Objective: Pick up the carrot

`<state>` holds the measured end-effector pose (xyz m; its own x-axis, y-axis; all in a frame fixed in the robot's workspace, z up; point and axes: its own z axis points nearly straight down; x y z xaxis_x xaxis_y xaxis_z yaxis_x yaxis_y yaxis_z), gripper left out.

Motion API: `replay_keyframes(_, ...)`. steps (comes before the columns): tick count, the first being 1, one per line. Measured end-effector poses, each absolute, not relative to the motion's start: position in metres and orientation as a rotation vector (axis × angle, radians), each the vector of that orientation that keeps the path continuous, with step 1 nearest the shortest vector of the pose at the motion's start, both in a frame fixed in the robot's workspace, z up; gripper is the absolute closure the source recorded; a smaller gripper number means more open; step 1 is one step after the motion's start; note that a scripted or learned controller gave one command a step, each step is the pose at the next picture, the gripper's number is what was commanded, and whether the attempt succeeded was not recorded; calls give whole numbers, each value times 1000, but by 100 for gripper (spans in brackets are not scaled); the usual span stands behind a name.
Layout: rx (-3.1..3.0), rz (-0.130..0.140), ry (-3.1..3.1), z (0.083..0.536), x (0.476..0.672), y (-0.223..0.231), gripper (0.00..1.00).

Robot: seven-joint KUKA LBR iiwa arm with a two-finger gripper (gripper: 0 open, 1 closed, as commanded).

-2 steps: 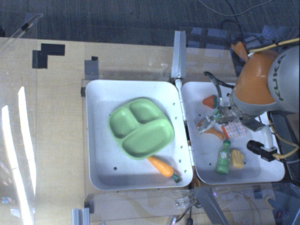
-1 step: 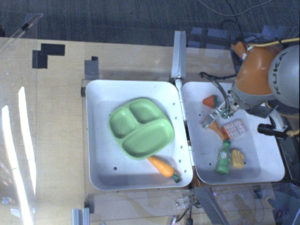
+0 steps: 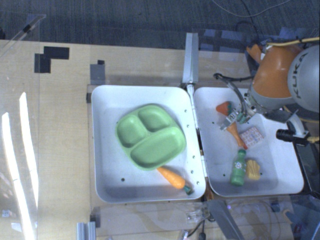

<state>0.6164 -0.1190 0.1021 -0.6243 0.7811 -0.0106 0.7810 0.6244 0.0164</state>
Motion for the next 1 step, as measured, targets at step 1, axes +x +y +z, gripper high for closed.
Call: replay_keyframes(1,653,4,3061,188,631,-74,100)
